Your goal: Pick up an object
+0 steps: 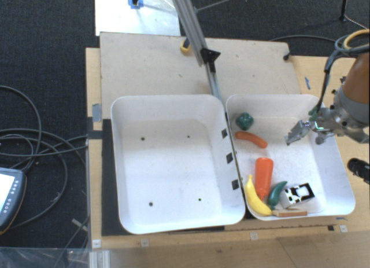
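Observation:
The right bin holds several toy items. A dark green pepper lies near its far left corner, with a red-orange sausage just in front of it. Toward the near edge lie an orange carrot, a yellow banana, a small green vegetable and a black-and-white block. My gripper hangs over the bin's right middle, open, with nothing between its fingers. It is to the right of the sausage and apart from every item.
The left bin sits beside the right one, sharing a divider with black clips. A slanted grey pole crosses above the far bench. Cables and a pendant lie on the floor at left.

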Motion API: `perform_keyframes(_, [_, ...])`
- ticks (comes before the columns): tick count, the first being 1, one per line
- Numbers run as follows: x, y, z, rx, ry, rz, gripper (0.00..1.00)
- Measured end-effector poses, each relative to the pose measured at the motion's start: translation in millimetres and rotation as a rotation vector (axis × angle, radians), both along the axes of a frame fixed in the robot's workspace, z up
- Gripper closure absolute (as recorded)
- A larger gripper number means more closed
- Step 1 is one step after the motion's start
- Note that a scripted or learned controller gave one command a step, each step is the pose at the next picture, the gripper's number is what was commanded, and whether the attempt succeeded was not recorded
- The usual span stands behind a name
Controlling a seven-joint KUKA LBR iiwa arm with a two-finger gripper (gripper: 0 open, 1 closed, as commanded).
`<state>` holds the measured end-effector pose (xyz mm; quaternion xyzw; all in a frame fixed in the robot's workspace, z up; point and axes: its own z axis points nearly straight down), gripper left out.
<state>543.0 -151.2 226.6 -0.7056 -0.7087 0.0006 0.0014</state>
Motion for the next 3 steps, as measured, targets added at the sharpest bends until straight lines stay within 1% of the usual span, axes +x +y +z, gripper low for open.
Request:
perform_keyframes(1, [1, 0, 2, -0.001, -0.004, -0.001, 0.0])
perform_keyframes(2, [8, 0, -43, -0.001, 0.0, -0.003, 0.0])
perform_keyframes(3, [9, 0, -84, 0.0, -0.001, -0.003, 0.0])
